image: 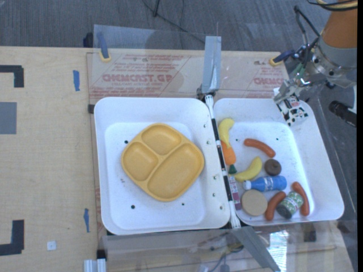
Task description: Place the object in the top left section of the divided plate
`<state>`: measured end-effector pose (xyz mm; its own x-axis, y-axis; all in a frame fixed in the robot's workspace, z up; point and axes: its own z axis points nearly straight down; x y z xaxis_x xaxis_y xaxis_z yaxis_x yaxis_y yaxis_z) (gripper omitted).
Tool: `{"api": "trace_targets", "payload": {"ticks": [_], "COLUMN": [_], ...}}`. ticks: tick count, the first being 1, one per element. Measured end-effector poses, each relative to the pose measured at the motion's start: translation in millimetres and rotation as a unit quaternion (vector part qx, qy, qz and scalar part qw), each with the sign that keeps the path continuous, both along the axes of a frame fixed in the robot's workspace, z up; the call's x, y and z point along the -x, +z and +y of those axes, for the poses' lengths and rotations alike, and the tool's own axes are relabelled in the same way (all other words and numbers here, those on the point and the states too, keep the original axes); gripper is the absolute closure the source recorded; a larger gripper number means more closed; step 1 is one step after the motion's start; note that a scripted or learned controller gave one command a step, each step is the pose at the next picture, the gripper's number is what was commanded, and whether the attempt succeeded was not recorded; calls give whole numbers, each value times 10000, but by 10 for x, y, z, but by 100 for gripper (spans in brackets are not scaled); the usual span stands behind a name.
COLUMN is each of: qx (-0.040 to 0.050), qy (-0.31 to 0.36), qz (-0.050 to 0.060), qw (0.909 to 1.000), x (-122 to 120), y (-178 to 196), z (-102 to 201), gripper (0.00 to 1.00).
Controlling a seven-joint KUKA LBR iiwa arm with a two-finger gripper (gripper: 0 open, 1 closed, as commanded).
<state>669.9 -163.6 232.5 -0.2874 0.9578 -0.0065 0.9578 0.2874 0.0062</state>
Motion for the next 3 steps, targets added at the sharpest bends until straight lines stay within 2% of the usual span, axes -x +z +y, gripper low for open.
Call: {"api": "trace_targets", "payload": {"ticks": [1, 2, 3], "qx": [-17, -6, -1], "qy": [786, 1259, 1239], "qz": [31, -2, -25], "qw": [9969, 9920, 9923], "x": [606, 1154, 1145], "y": [292, -1347, -1244], "z": [205, 250, 236], "gripper": [100, 100, 100]}}
